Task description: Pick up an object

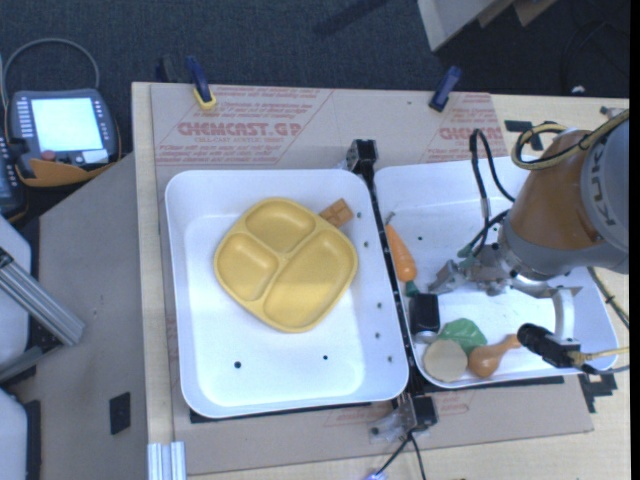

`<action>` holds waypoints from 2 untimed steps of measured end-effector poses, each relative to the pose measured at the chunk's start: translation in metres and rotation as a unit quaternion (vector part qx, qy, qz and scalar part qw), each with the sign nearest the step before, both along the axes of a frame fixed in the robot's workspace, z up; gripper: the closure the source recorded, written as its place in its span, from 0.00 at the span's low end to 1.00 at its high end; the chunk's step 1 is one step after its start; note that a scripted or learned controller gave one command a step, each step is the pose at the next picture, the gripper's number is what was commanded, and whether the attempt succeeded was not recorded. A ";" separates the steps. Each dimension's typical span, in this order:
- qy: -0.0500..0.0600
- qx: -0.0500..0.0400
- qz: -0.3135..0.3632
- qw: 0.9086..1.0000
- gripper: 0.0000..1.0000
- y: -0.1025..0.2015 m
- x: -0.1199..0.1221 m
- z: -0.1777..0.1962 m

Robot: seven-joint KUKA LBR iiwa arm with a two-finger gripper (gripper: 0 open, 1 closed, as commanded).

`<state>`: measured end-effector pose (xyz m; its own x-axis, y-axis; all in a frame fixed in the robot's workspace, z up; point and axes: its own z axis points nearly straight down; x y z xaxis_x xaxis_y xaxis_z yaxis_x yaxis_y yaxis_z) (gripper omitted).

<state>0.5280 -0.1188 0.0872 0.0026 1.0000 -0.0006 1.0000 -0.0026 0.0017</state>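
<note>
My gripper (462,273) hangs low over the right bin (440,193), under the grey and orange arm that reaches in from the right. An orange carrot (402,253) lies just left of it, by the bin's left wall. Nearer the front are a small black block (425,313), a green piece (464,330), a pale round piece (446,361) and a tan, gourd-shaped piece (490,356). The view does not show any of them inside the gripper.
The left bin (200,348) holds a yellow divided plate (287,264) with a small brown block (336,211) at its far right edge. A divider wall runs between the bins. A tablet (62,126) sits off the bench at the left.
</note>
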 end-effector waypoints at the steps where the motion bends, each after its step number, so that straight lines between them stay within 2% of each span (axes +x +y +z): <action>1: -0.005 0.000 0.000 1.000 1.00 0.001 0.003 0.014; 2: -0.001 -0.001 0.001 1.000 1.00 -0.001 -0.003 0.060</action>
